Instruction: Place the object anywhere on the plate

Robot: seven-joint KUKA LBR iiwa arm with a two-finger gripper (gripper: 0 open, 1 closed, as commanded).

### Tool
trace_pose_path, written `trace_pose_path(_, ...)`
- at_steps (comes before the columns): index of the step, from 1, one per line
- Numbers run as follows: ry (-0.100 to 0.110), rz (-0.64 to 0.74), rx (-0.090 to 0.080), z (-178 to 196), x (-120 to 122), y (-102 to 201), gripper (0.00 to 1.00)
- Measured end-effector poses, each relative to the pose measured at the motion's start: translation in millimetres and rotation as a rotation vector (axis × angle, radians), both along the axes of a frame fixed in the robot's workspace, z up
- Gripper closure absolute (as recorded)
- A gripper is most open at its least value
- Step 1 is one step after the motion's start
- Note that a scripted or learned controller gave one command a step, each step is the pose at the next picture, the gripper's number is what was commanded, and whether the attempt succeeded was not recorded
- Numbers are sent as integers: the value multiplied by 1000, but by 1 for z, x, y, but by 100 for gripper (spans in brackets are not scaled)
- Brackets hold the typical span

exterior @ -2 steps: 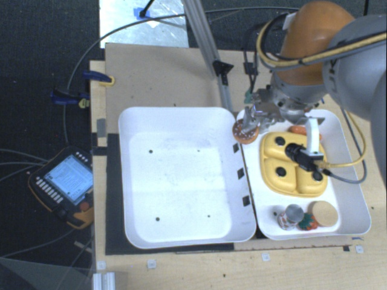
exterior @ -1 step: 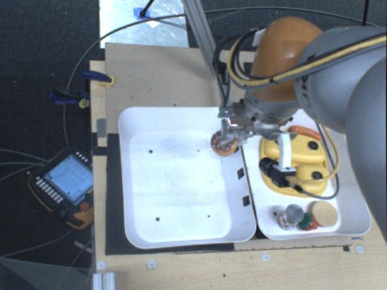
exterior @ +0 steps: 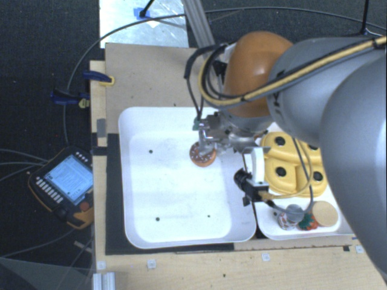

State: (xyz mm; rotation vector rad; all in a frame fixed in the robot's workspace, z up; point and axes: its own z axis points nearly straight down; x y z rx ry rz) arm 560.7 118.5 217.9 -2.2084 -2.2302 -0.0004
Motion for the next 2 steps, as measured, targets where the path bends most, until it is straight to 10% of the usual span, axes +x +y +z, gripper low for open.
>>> trace_pose_path(1,-3,0,0,17,-18,39,100)
trace_pose_path(2,-2,-5,-1,16,-18,37,0)
